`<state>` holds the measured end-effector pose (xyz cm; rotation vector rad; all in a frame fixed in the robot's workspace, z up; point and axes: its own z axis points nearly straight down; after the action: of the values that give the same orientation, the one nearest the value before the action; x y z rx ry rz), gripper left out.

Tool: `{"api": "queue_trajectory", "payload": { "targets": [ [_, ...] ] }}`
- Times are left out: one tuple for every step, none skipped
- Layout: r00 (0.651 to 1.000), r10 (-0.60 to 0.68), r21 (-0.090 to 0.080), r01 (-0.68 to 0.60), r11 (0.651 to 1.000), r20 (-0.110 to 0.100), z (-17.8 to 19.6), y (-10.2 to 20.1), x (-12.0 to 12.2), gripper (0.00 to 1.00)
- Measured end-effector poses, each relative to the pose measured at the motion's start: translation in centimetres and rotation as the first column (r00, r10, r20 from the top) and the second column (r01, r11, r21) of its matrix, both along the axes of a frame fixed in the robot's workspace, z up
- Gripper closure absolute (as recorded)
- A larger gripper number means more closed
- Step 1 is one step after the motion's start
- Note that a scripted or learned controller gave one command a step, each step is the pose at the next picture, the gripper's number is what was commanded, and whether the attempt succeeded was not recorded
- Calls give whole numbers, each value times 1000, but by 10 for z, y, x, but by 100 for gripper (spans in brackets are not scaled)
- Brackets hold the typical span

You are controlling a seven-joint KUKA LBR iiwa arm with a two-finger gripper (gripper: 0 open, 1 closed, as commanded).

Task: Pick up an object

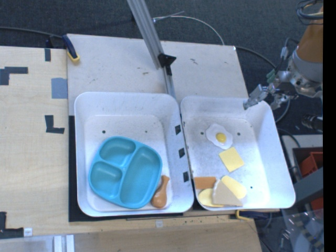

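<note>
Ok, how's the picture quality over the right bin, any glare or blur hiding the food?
Camera view: the right bin is evenly lit, without glare; the fried egg and cheese slice read clearly with soft shadows; the gripper at the bin's far corner looks slightly blurred.

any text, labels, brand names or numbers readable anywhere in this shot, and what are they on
None can be read.
The blue divided plate, the fried egg, the cheese slice and both white bins carry no print.
The dark tape marks on the wooden bench are plain shapes, not letters.
The gripper shows no legible label; it is too small and blurred to tell.
</note>
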<state>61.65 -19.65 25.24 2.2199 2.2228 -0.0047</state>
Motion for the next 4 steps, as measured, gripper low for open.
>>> {"api": "queue_trajectory", "payload": {
  "targets": [
    [1000,-1,0,1,1000,-1,-14,-5,-7,0],
    [1000,-2,0,2,1000,-1,-17,-13,-17,0],
    [1000,-1,1,1,1000,1,-29,-5,-24,0],
    [1000,-2,1,2,1000,-1,-41,7,-39,0]
  ]
}}
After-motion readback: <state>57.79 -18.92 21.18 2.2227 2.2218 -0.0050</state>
